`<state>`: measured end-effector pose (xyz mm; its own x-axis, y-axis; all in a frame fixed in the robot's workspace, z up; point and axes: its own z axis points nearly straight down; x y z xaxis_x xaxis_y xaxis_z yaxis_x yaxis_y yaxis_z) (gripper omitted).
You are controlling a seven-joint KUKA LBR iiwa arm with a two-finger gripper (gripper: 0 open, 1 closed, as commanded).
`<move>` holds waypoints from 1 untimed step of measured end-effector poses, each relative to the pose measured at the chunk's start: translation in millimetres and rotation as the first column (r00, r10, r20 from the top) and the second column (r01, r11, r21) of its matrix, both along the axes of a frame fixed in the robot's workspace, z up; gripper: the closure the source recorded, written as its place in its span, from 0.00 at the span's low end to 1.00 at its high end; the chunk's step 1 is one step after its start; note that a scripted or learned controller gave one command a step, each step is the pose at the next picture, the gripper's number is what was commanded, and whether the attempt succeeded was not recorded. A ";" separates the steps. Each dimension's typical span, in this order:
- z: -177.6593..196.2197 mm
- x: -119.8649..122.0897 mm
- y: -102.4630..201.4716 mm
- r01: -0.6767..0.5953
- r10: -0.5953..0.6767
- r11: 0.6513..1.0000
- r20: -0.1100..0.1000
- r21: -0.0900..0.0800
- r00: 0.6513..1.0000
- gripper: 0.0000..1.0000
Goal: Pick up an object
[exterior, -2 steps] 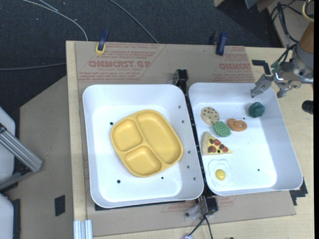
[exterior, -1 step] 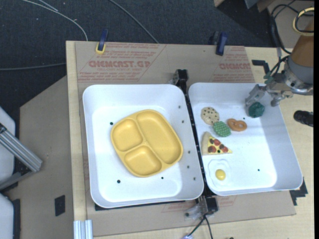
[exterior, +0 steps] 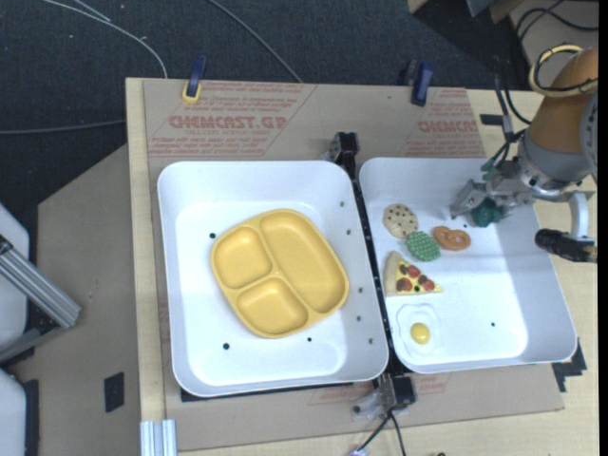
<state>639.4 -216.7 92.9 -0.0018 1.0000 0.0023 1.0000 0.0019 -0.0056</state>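
From my station I note two white bins on the bench. The left bin (exterior: 180, 283) carries a yellow divided plate (exterior: 277, 272), seated flat near its centre. The right bin (exterior: 532, 321) carries the toy food: a cookie (exterior: 400, 219), a green round piece (exterior: 423, 246) just below it, a brown ring-shaped piece (exterior: 452, 238) to that one's right, a pizza slice (exterior: 410, 278) lower down, and a fried egg (exterior: 419, 332) nearest the front wall. All five lie along the left half of that bin, close together but mostly apart; the cookie and the green piece look to be touching or nearly so.

The arm (exterior: 560, 131) reaches in from the right, and the gripper (exterior: 483, 205) sits over the upper part of the right bin, just above and to the right of the ring-shaped piece. A dark teal patch shows at its tip; I cannot tell whether that is a held thing or part of the tool. I cannot tell the gripper's state from this angle.

My judgement: the step in hand is approach, with no grasp confirmed. The nearest candidate is the ring-shaped piece. The next move calls for a short shift down-left to centre over it, then a descent clear of the green piece beside it.
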 end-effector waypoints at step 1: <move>15.2 1.7 -0.6 0.000 0.000 1.000 0.007 -0.003 1.000 1.00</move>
<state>641.2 -217.4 108.1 -0.0023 1.0000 -0.0010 1.0000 0.0023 0.0015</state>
